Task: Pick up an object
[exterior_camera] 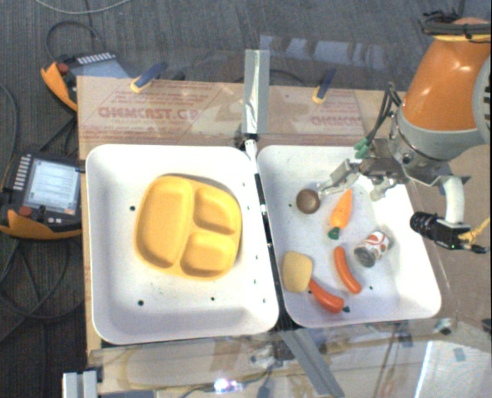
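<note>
Below, two white bins on a cardboard-topped bench, dark carpet around, gripper jaws wide, empty.

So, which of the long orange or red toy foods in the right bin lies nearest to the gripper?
The carrot, with its green tip pointing down. It lies just below the gripper, while the two red sausages lie lower, toward the bin's near edge.

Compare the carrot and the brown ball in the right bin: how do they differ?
The carrot is orange with a green tip; the brown ball is plain dark brown. The carrot is long and tapered, lying roughly upright in the view; the ball is round. The carrot lies right of the ball, just below the gripper. Both rest on the floor of the right bin.
</note>
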Robot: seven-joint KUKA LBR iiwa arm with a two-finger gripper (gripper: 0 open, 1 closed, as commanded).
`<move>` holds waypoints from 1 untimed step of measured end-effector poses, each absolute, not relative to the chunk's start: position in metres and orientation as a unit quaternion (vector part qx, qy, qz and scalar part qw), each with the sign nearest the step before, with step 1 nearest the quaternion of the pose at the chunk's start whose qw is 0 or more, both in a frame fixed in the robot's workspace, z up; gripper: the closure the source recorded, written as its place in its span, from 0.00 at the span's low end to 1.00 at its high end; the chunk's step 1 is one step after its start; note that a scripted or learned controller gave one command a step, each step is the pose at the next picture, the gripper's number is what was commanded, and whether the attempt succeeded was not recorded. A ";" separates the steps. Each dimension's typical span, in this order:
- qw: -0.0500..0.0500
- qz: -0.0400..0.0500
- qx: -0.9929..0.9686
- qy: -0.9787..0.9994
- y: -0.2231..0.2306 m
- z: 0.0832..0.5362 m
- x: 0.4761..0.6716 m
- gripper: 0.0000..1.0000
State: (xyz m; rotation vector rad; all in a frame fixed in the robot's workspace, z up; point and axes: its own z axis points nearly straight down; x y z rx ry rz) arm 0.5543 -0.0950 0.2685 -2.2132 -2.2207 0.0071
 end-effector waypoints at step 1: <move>0.003 0.002 -0.738 -0.675 -0.154 0.203 0.581 0.00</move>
